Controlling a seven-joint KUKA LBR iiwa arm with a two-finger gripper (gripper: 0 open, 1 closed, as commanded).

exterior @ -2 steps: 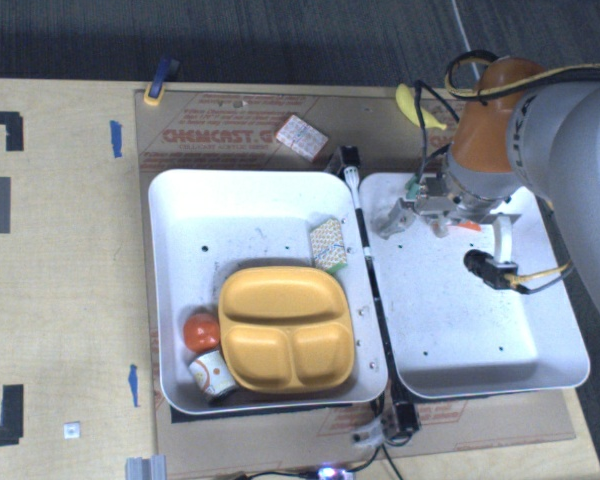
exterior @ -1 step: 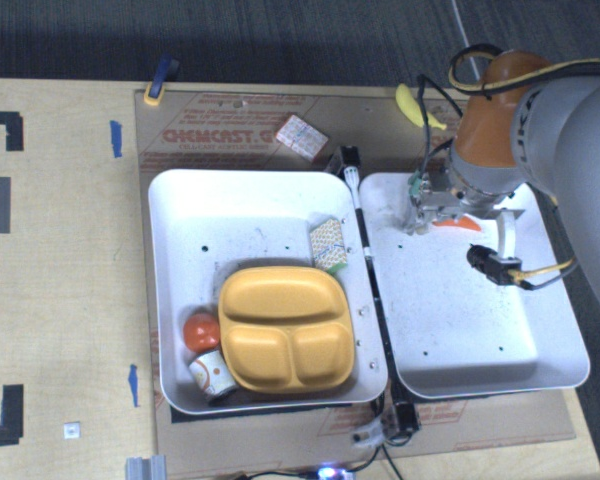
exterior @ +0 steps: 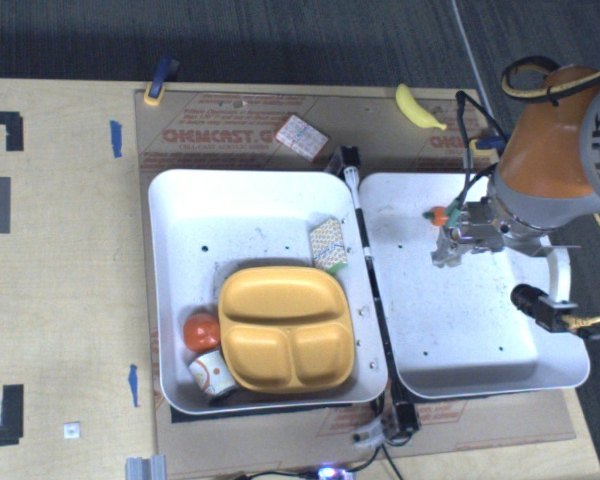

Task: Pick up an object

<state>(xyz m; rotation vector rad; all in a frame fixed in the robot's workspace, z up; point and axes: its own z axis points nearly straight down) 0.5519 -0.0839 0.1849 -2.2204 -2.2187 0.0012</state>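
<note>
Camera view | 1 yellow tray (exterior: 283,328) | 1 red ball (exterior: 200,330) | claw (exterior: 447,251) state: cannot tell

- Single fixed camera, mounted above the pale wooden bench (exterior: 60,298), looking down at a slant.
- Distance moderate: both shallow white plastic bins (exterior: 170,268) fit in frame, side by side.
- Grey arm with orange band (exterior: 550,158) enters from frame right.
</note>
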